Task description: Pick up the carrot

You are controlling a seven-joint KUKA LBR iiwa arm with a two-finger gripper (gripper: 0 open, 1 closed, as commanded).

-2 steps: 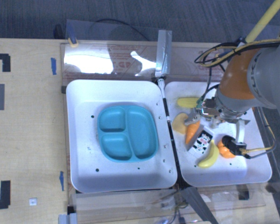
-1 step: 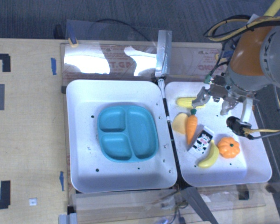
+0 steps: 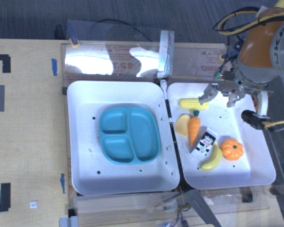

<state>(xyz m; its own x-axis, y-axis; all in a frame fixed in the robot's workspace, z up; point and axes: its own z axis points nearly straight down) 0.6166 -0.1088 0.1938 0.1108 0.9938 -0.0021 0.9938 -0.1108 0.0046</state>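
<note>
The orange carrot (image 3: 193, 130) with a green top lies in the right bin (image 3: 255, 174), near that bin's left side, between a pale yellow fruit and a black-and-white box. My gripper (image 3: 221, 96) hangs over the bin's back part, up and to the right of the carrot and apart from it. Its two fingers (image 3: 207, 95) are spread, with nothing between them.
A corn cob (image 3: 194, 103) lies just behind the carrot, under the left finger. A yellow banana (image 3: 212, 159), a small orange pumpkin (image 3: 232, 149), the box (image 3: 204, 143) and the pale fruit (image 3: 182, 125) crowd the right bin. The left bin (image 3: 80, 103) holds a blue divided plate (image 3: 128, 134).
</note>
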